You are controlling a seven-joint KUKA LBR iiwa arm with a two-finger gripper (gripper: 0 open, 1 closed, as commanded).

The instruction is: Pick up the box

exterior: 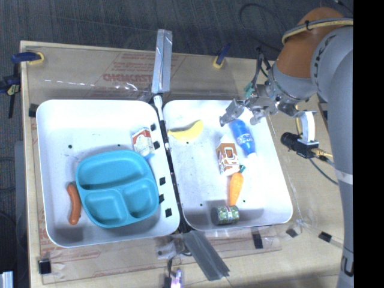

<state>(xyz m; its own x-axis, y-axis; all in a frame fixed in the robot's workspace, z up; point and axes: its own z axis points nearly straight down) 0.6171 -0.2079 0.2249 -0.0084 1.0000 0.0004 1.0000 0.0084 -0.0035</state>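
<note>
Orange-and-white print on the box (228, 156), so easy enough to spot. Lying flat around the middle of the right bin (271, 188), packed into a tight little cluster. Blue bottle (243, 138) pressed along its right side, touching or as good as, and carrot (235, 188) butting up against its near end. Banana (186, 129) up by the divider and can (227, 215) down at the front wall, both apart from it and not in the way.

Hand (240, 119) hovering at the far end of that same bin, right over the bottle's top end, just beyond the box. Fingers spread wide, nothing between them, so no grip on anything yet. Guessing parked up high like that to drop in from above, since no room for a sideways approach with the bin wall on one side.

Worth flagging: a second little carton (142, 141) in the left bin (48, 137), tucked between the blue plate (117, 188) and the divider. Could be meant too, but judging by where the arm is, probably not.

Tricky bit, in my opinion: bottle crowding the box. Needs a shift toward the box first, otherwise likely to close on the bottle instead, or on both at once.
</note>
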